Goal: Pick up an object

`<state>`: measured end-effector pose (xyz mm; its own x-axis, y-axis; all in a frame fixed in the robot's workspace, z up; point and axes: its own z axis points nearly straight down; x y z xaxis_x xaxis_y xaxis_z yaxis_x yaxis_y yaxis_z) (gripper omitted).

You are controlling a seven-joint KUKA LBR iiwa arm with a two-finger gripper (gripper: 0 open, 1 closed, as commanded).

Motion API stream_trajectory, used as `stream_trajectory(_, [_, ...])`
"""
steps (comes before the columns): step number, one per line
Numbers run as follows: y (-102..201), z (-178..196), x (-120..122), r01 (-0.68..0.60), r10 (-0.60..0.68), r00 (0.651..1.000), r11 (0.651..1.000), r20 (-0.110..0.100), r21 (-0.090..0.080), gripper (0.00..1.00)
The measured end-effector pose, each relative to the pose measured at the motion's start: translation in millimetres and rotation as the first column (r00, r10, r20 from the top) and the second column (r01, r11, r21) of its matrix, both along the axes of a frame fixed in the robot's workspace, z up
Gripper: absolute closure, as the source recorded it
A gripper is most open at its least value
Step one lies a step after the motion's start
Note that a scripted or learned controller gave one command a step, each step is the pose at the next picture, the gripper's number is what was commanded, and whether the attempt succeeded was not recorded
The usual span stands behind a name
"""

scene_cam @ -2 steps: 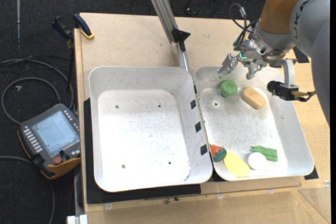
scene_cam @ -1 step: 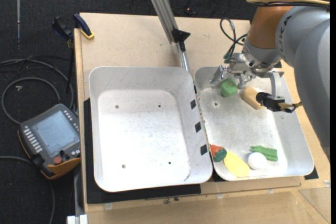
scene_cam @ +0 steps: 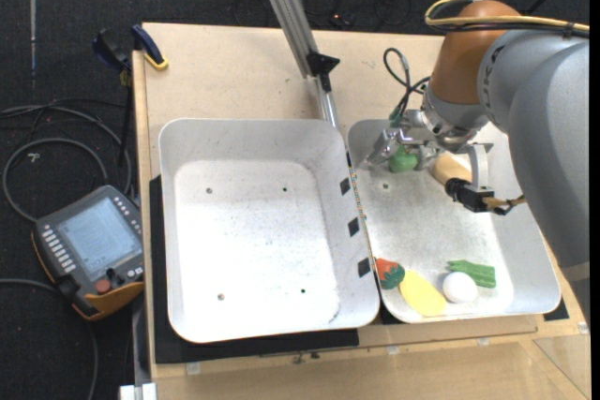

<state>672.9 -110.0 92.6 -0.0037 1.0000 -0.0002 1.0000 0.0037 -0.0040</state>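
Observation:
My gripper (scene_cam: 399, 148) hangs over the far left corner of the right bin (scene_cam: 525, 244), at the end of the grey arm with its orange band. A small green object (scene_cam: 404, 161) sits right at the gripper's tip, partly covered by its metal parts. I cannot tell whether it is held or resting on the bin floor. A tan piece (scene_cam: 451, 168) lies just to the right of it, under the wrist. Along the bin's near edge lie a red and green item (scene_cam: 388, 274), a yellow item (scene_cam: 423, 295), a white ball (scene_cam: 459, 288) and a green toy (scene_cam: 472, 273).
The left bin (scene_cam: 178, 201) stands beside the right one, the two sharing a raised middle wall (scene_cam: 354, 201). A slanted metal rod (scene_cam: 291, 5) crosses the bench behind the bins. A handheld control pendant (scene_cam: 89, 244) lies on the floor at the left.

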Motion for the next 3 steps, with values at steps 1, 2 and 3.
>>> stream_trajectory(1, [0, 13, 1, -0.001, 0.001, 1.000, 1.000, 0.005, -0.001, 1.00])
stream_trajectory(2, [0, 75, -3, 0.004, -0.004, 1.000, 1.000, 0.012, -0.001, 1.00])
stream_trajectory(3, [-5, 124, -9, 0.005, -0.005, 1.000, 1.000, 0.011, -0.001, 1.00])
